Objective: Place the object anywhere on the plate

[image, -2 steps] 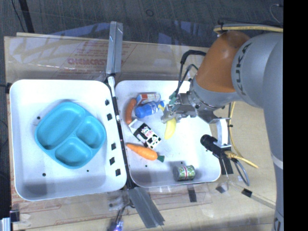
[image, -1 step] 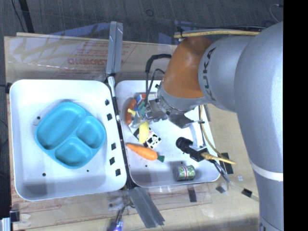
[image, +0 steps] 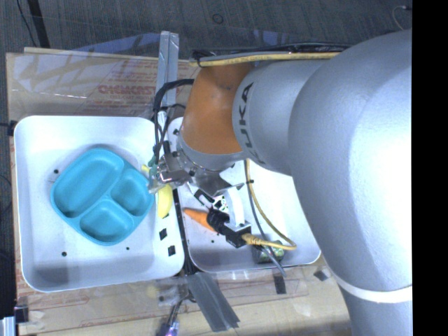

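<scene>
A blue plate with three compartments lies in the left white bin. My gripper hangs over the divider between the two bins, just off the plate's right edge. A yellow object shows directly below the gripper, over the left bin's right rim; whether it is gripped is not visible. An orange carrot-like piece lies in the right bin, just right of the divider. The arm's wrist and orange band cover much of the right bin.
A small greenish item sits near the right bin's front edge, beside a yellow cable. A grey metal strip stands at the back between the bins. The left bin's floor around the plate is bare white.
</scene>
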Motion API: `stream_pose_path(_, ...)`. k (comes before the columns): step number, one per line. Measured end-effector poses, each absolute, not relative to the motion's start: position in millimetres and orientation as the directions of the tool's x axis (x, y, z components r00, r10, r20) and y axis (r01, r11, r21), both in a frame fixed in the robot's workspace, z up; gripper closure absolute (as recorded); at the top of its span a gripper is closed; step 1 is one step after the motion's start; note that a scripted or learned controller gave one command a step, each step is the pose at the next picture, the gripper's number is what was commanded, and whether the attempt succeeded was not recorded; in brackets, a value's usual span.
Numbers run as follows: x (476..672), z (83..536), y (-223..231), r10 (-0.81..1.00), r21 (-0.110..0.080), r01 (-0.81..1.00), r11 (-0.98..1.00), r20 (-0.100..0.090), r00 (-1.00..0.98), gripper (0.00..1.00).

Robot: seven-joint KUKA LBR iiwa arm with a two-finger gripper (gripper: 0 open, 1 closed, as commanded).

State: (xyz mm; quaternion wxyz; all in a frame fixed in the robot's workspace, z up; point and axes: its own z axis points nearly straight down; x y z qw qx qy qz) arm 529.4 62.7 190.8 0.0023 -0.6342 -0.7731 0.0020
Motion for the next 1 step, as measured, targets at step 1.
stream_pose_path(1,529.5,190.9,62.2,0.981,-0.006,0.981,0.194,0.001,-0.194,0.0)
